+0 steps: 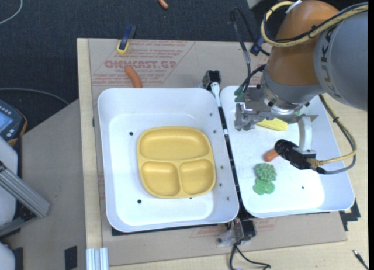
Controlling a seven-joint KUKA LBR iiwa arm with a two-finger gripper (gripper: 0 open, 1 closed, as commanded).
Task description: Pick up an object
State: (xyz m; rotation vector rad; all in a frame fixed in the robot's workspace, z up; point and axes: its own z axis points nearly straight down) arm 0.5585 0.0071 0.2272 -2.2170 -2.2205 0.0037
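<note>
The bench (87,146) carries two shallow white bins side by side. The grey arm (345,58), with its orange band (298,35), reaches in over the right bin (327,196). The left bin (111,117) holds a yellow divided plate (175,161) with three compartments, lying flat near its middle.

The jaws (248,120) hang at the upper left of the right bin, just beside a yellow toy, perhaps a corn cob or banana (273,125), partly hidden under the wrist. Whether the jaws are parted or closed I cannot tell, and nothing is visible between them.

Lower in that bin lie a green broccoli-like toy (265,178) and, just above it, a small orange piece (270,155) beside a black cable fitting (290,151).

The yellow toy is likely the target: probably light, stiff and smooth plastic, so it may slip; a grip across its narrow middle looks best.
</note>
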